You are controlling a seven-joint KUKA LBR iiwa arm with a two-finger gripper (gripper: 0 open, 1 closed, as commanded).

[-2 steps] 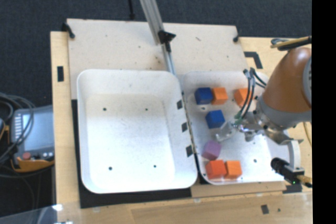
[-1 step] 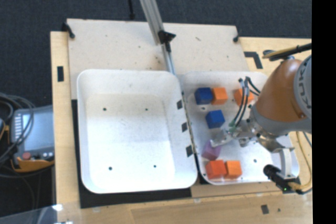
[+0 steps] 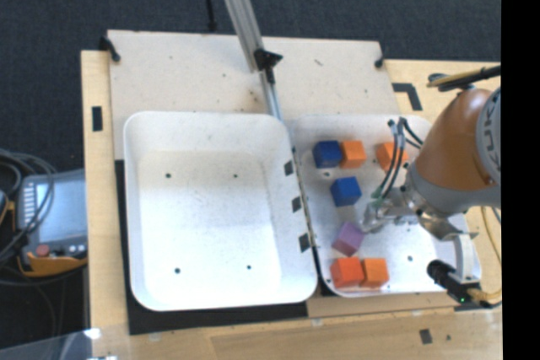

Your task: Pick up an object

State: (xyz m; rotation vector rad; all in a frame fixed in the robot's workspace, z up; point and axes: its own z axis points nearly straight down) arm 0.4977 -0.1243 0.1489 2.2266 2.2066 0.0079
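Item: purple block (image 3: 348,239), the likeliest pick. It is lying on the floor of the right bin (image 3: 413,265), just below and to the left of the gripper (image 3: 375,217), near it but not visibly between its fingers. It is sitting tilted, its long axis running from upper right to lower left, the upper corner pointing toward the gripper.

Gripper: it is hanging low over the middle of the right bin, under the grey and orange arm (image 3: 460,156). Whether the fingers are apart or together cannot be told; the wrist and cables are hiding them.

Progress, as a judgement: nothing is being held yet. The approach appears nearly done; closing on a block and lifting it are both left.

Other contents of the right bin, placed from the fingers:
- blue block (image 3: 345,190), just up and left, squarish, edges slightly turned.
- second blue block (image 3: 327,153), farther up and left, touching an orange block (image 3: 353,152) on its right.
- orange block (image 3: 390,154) above, partly behind the cables.
- pair of orange blocks (image 3: 359,271) below, lying side by side in a row running left to right.

Left bin (image 3: 211,206): well to the left of the fingers, sharing a wall with the right bin.
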